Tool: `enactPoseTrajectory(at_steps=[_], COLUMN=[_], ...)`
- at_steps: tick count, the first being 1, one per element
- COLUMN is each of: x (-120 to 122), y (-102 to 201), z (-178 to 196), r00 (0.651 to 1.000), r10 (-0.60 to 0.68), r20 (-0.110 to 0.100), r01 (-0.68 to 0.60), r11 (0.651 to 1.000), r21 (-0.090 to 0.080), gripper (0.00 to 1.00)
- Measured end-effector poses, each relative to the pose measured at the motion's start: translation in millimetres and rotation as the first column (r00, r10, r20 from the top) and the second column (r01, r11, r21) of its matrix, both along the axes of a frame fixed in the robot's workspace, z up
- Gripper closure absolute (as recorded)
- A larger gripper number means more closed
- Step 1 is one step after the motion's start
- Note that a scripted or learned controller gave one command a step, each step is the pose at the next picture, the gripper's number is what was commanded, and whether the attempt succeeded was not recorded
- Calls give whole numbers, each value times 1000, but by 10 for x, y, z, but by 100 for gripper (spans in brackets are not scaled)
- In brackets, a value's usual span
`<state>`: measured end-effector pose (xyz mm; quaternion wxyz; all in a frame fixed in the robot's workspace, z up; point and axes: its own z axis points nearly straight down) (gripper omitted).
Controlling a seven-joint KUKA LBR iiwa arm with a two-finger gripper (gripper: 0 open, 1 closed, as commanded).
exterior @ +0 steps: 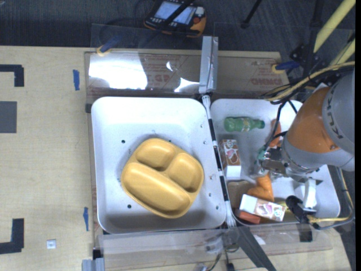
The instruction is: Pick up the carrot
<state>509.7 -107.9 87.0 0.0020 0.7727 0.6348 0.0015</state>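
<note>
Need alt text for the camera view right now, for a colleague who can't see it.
The arm reaches from the right into the right bin, its gripper low, just above the orange carrot. That bin also holds a green bottle, a small carton and a packet; the left bin holds a yellow divided tray.
</note>
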Motion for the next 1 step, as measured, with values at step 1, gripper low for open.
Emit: enactPoseTrajectory(at_steps=[1], x=[488], y=[720], z=[971], r00=[999], r10=[-35], r20=[-7], r01=[35], r11=[999], r21=[1], gripper=[100])
